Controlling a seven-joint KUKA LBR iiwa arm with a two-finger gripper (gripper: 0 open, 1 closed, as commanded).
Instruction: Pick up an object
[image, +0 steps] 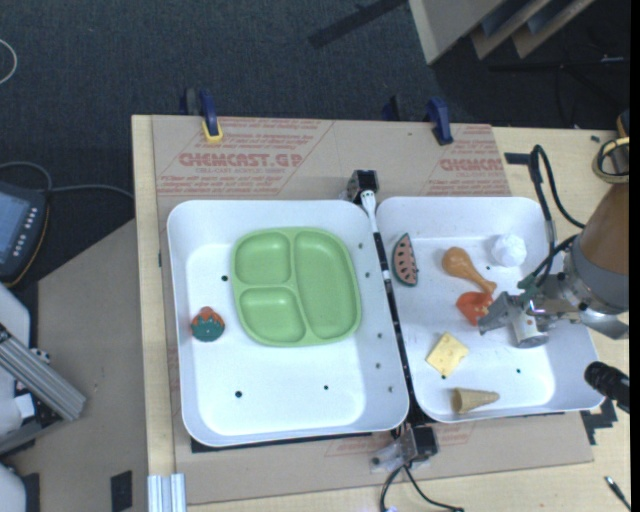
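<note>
Gripper (497, 318) low in the right bin (530, 400), at 3 o'clock of the orange toy (470, 303) and touching or just beside it; whether the fingers are released or clenched cannot be told. The toy looks light, smooth and probably stiff plastic, best pinched across its narrow body. Its right edge is masked by the gripper

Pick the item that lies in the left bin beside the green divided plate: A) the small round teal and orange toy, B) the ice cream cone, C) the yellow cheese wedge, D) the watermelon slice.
A: the small teal and orange toy sits in the left bin, just left of the green divided plate.
</note>
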